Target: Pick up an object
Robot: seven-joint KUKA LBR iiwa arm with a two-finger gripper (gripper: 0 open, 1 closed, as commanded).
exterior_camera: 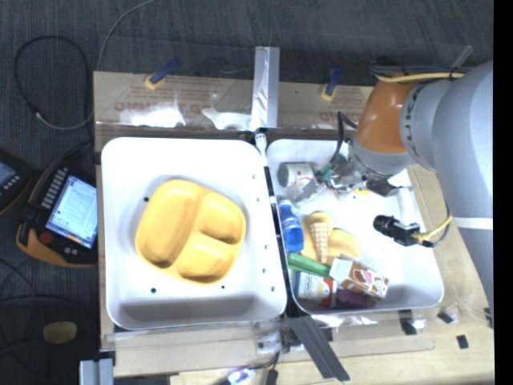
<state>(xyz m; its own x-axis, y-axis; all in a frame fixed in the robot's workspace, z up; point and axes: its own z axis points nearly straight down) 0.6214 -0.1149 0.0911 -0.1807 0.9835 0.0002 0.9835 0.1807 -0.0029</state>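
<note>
No legible writing on the carton (362, 279); jaws (298, 178) state cannot be told.

A glossy yellow lump (191, 229) fills the white left bin (120, 295). The white right bin (429, 283) holds a blue bottle (290, 228), a green tube (309, 265) and a red-and-white carton (365, 280).

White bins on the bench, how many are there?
2. The left shallow white bin holds a big yellow lumpy object; the right shallow white bin holds a pile of small items, under the gripper.
</note>
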